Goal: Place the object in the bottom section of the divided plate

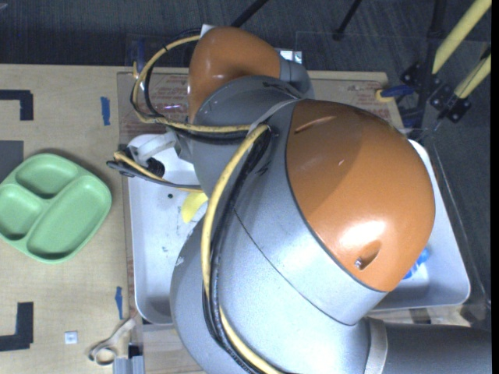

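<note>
Arm (312, 232) fills my frame over the bin (148, 232).
I see the green divided plate (53, 206) on the bench (62, 302) at left, a yellow object (192, 205) in the bin at centre; end effector hidden, so I cannot tell its state.

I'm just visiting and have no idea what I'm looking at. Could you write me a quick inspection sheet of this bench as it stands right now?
Surface: light wooden bench with black tape marks and blue tape bits; a white bin sits on it, largely covered by the arm.
Job's things: green divided plate on the bench left of the bin, its three sections bare. A yellow object lies in the bin, partly hidden.
Clutter: something blue peeks out at the bin's right side; too hidden to name.
Grippers: hidden under the arm's body; state cannot be told.
Cables: yellow and black cables loop along the grey and orange arm.
Surroundings: dark floor, black stand legs and a yellow bar beyond the bench.
</note>
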Available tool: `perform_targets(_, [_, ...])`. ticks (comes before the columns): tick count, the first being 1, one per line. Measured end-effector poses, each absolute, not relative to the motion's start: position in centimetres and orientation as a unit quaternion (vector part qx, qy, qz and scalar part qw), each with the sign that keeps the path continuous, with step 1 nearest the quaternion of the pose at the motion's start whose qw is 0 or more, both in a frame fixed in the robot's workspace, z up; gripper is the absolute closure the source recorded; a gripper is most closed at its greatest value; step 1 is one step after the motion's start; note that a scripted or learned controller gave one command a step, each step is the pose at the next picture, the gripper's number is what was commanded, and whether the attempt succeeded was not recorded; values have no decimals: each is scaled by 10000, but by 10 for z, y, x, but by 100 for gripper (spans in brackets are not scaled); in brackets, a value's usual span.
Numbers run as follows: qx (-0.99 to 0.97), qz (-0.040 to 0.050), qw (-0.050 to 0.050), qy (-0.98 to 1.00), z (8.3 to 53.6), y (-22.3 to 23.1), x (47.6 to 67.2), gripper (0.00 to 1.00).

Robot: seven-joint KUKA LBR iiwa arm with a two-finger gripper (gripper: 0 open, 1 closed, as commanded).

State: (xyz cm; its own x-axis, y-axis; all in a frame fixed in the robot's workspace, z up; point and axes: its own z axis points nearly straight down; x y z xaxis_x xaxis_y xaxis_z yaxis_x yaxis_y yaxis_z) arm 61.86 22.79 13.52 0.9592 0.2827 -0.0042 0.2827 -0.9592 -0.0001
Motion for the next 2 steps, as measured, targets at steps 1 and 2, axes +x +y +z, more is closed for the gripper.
perform_targets(1, [9897, -26, 0, 1435, 145, 228, 619, 100])
perform_targets(2, [9897, -27, -3, 1434, 155, 228, 619, 100])
